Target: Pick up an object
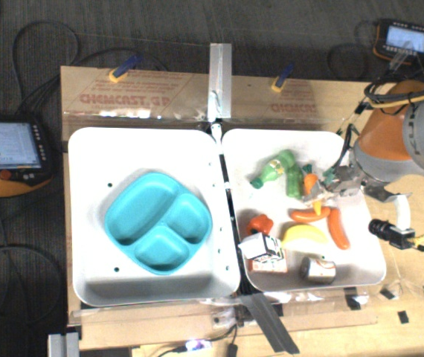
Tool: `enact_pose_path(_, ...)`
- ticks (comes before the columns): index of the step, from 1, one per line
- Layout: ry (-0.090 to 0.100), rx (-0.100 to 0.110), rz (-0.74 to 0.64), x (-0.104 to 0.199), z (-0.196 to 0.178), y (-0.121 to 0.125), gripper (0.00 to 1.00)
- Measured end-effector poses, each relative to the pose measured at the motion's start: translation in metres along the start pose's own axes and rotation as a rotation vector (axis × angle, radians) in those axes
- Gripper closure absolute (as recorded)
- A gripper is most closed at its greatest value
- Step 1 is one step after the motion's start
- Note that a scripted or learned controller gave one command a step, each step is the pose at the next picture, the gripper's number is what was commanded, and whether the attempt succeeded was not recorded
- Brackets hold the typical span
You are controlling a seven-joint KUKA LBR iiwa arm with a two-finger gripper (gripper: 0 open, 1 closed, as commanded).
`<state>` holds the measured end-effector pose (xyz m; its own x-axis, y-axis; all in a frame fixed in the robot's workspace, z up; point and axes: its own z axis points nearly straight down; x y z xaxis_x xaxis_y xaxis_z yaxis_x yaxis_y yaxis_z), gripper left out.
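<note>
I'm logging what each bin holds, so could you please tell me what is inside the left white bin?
The left white bin holds a turquoise three-compartment tray, lying tilted. Its compartments look bare. The bin floor beneath the tray is covered, so anything under it cannot be seen.

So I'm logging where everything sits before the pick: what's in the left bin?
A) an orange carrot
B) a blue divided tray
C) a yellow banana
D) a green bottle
B: the blue divided tray lies alone in the left bin, while the green bottle, the banana and the other small items sit in the right bin.
</note>
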<state>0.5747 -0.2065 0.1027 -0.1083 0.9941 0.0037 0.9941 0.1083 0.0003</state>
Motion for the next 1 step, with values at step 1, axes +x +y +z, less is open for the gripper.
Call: enact_pose_path(1, -0.005, 0.002, 0.115, 0.0381, -0.0999, 0.0187, 1.0)
